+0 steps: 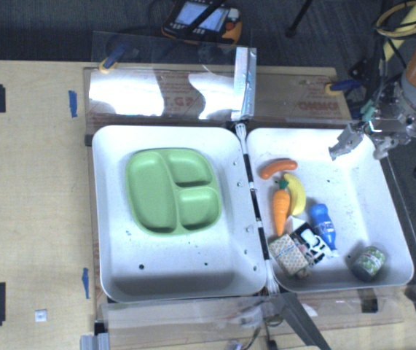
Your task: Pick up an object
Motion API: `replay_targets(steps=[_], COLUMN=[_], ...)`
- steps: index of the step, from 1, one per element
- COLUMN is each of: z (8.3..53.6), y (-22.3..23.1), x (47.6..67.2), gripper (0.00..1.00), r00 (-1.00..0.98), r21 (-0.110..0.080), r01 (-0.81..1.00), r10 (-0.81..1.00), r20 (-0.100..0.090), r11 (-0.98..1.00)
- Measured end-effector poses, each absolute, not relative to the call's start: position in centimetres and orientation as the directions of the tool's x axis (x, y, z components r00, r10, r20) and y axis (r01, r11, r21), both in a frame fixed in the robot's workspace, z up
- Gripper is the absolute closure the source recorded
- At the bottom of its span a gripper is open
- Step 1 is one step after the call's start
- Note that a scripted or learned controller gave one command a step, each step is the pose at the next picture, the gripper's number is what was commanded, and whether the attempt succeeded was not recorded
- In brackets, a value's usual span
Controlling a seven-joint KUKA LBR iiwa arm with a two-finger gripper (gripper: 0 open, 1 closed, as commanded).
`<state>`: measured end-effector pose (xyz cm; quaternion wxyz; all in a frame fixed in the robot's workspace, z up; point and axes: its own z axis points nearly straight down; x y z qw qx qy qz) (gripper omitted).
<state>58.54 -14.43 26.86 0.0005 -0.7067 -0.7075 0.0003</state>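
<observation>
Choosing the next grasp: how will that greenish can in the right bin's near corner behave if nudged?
The greenish can looks rounded and seems to lie on its side, so it probably rolls. It sits apart from the other toys beside the right bin's wall, which may stop it.

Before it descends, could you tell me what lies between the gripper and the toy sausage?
In the camera view, only bare white bin floor lies between the gripper and the sausage.

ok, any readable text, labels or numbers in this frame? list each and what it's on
None can be read.
Red print on the cardboard strip behind the bins: blurred under glare.
Screen of the handheld device at the top: too small.
Black-and-white pattern on the small box in the right bin: no legible characters.
</observation>
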Motion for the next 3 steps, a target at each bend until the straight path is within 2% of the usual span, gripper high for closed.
replay_targets(steps=[1,2,3], z=[16.1,8.7,9.9], y=[-9.9,-9.8,-9.9], x=[58.9,59.2,59.4], gripper=[0.00,0.00,1.00], r00=[-0.128,-0.172,-0.170], r21=[0.000,0.005,0.011], r01=[0.992,0.985,0.985], r10=[0.992,0.985,0.985], r20=[0.000,-0.001,-0.003], r11=[0.128,0.172,0.170])
